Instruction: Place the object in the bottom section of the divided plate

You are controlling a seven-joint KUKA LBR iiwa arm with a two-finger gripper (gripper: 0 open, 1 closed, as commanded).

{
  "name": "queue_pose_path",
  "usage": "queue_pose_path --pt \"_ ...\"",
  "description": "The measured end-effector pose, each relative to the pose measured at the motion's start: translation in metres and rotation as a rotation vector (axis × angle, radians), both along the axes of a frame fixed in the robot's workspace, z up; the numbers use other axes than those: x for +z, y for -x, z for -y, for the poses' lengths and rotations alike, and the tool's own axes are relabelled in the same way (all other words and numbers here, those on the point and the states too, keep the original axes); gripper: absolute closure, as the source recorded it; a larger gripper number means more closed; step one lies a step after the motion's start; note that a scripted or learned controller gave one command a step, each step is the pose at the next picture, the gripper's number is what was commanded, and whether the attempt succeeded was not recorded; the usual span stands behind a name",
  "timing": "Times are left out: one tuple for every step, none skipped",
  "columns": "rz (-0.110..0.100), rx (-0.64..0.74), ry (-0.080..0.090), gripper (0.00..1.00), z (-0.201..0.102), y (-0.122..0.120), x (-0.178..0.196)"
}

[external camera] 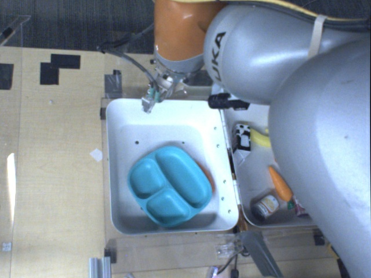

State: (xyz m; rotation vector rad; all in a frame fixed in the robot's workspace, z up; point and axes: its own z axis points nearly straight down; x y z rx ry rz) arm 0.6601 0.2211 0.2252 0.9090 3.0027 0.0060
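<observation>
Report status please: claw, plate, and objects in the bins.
Claw above left bin's far rim, holding nothing visible. Blue divided plate in left bin, sections bare. Carrot, can, banana in right bin.

Arm (301, 97): rounded glossy grey casings with black KUKA lettering (219, 57), orange wrist band (179, 22), yellow cable (261, 2) along the top, dark thin cables beside a small metallic gripper (152, 100).

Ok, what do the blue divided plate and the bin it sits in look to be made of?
The blue divided plate looks like moulded plastic: one even turquoise colour, rounded ridges between its sections, and a soft satin sheen. The left white bin also looks like plastic, smooth and matte to semi-gloss, with rounded corners; painted metal can't be ruled out from this view.
</observation>
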Motion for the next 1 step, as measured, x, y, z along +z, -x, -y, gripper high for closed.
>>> queue_pose_path --pt "0.003 0.215 0.000 1.00 -0.0146 0.0033 -0.0424"
